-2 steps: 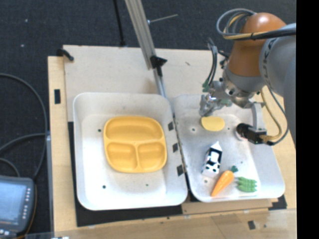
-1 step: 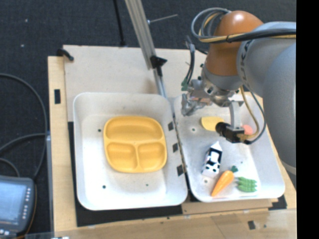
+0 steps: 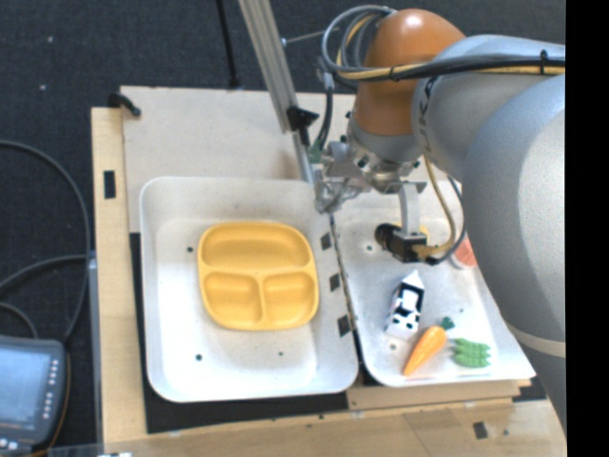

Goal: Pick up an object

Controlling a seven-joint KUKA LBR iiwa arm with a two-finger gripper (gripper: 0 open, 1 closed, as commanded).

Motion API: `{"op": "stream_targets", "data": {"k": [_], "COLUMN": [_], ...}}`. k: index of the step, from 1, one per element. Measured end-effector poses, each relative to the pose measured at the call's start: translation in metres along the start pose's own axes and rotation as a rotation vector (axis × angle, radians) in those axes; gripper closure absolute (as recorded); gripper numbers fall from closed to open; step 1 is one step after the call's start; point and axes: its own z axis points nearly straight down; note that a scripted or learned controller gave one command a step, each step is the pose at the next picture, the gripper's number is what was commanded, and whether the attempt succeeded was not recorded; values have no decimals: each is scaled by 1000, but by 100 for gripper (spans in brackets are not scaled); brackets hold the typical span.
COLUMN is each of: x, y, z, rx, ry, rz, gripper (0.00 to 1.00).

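End effector (image 3: 333,196) hovers at the right bin's (image 3: 376,365) upper-left corner; finger state not discernible. Toy carrot (image 3: 424,348) lies near that bin's front edge, milk carton (image 3: 405,309) just behind it.

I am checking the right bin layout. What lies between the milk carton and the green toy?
In the camera view, the toy carrot lies between the milk carton and the green toy, tilted, in the right bin.
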Motion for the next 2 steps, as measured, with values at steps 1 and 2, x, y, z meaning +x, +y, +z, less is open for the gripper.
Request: {"op": "stream_targets", "data": {"k": [1,2], "x": [50,46], "y": [10,10], "z": [-21,-20], "rx": [-2,2], "ry": [1,-3], "rz": [-1,3], "gripper": [100,0]}}
